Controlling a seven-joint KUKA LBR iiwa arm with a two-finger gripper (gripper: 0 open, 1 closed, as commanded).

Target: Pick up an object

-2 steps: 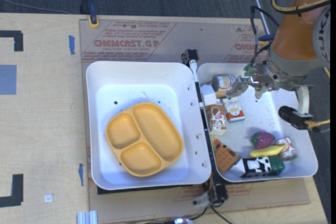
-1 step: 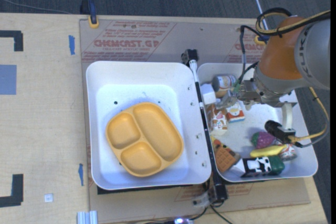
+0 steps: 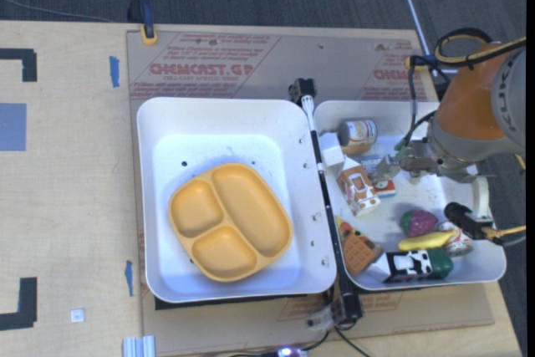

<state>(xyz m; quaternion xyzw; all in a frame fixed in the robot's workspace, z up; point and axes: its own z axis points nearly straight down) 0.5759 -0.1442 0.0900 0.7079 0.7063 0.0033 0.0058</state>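
The claw [image 3: 391, 166] hung low over the right white bin [image 3: 493, 267], beside a small red-and-white carton [image 3: 361, 190]; whether it pinched anything could not be told. Nearer lay a magenta berry-shaped toy [image 3: 420, 221], a yellow banana [image 3: 426, 242] and a waffle-patterned brown piece [image 3: 358, 252]. A three-part yellow plastic plate [image 3: 229, 220] sat in the left white bin [image 3: 167, 130].

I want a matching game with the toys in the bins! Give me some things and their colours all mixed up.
Things:
1. divided plate
2. banana
3. can
4. waffle

Colours and places:
A. yellow, long, in the right bin near the front
B. brown with a grid, against the right bin's left wall
C. orange-yellow, alone in the left bin
D. gold and shiny, at the back of the right bin

Pairs: 1-C, 2-A, 3-D, 4-B
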